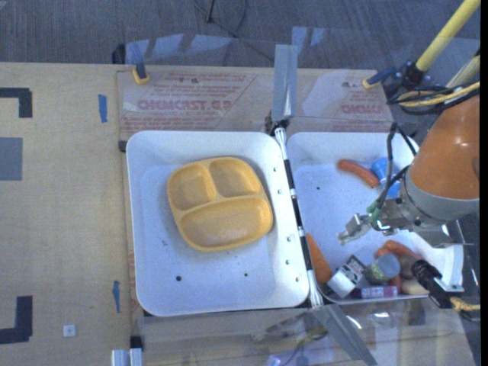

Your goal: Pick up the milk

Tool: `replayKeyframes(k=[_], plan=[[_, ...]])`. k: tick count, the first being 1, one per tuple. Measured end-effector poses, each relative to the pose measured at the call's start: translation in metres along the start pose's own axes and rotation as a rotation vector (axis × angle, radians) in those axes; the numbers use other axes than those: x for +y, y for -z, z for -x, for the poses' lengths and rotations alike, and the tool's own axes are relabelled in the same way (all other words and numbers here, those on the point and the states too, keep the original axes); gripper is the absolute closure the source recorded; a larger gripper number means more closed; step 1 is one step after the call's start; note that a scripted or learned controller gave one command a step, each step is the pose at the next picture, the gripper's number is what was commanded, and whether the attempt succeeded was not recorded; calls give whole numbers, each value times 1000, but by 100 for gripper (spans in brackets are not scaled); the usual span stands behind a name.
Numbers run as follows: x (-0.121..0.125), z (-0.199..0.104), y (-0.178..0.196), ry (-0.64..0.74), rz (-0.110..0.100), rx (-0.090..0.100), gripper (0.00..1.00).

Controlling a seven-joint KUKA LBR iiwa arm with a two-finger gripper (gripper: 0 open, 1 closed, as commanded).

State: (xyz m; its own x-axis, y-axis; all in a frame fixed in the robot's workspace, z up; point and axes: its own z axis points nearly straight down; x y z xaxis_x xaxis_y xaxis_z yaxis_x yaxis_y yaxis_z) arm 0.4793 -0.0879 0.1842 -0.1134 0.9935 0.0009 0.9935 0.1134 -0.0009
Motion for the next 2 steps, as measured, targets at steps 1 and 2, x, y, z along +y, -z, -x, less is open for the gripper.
replayKeyframes(k=[1, 2], plan=[[81, -12, 121, 29, 3, -2, 0], [56, -87, 0, 75, 0, 0, 0]])
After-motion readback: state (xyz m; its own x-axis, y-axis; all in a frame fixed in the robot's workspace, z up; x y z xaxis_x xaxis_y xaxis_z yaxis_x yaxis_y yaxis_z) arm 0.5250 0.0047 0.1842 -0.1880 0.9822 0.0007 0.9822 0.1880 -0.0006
